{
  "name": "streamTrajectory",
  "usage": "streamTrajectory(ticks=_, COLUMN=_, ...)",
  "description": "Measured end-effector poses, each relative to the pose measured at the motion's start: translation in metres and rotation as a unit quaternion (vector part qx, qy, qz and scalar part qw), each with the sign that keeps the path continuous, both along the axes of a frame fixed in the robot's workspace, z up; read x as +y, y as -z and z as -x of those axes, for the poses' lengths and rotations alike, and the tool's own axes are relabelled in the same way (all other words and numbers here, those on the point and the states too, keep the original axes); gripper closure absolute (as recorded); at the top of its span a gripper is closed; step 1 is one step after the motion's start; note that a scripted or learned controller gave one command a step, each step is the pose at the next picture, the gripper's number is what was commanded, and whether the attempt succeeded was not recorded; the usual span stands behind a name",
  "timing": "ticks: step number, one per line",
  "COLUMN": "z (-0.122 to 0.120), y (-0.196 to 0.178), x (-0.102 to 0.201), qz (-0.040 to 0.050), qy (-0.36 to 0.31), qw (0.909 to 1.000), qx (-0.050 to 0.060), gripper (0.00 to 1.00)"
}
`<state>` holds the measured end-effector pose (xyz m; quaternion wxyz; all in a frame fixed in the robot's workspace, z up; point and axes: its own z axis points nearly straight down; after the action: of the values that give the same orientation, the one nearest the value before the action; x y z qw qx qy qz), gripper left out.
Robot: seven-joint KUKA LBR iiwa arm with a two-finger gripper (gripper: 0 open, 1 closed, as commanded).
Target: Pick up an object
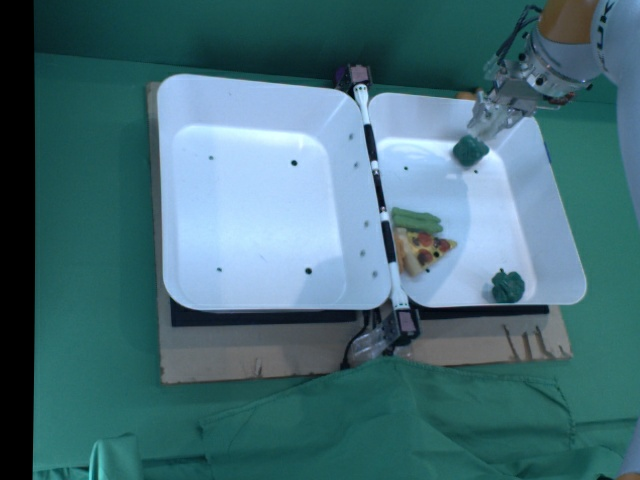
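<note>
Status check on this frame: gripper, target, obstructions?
Gripper over right bin, far corner. Dark green piece directly beneath it, grasp unconfirmed. Nothing crowding it; pizza slice sits apart.

Glossy white plastic bins point(200, 98); matt green cloth point(400, 428); brown cardboard base point(250, 368).

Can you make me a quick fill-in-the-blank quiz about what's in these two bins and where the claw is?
1. The pizza slice lies in the ____ bin.
2. The claw is right above a dark ____ lump at the far end of that bin.
3. Just beyond the pizza slice lie green ____.
4. The arm's band above the wrist is ____.

Missing words: right; green; beans; orange
</note>
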<state>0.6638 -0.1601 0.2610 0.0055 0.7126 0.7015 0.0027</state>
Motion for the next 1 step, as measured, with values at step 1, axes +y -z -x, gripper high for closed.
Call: streamTrajectory(ticks=1, z=-0.0085, y=-0.0525, x=-0.0064, qz=-0.0001, qy=0.006, qw=1.0000, qx=0.000, gripper=1.00)
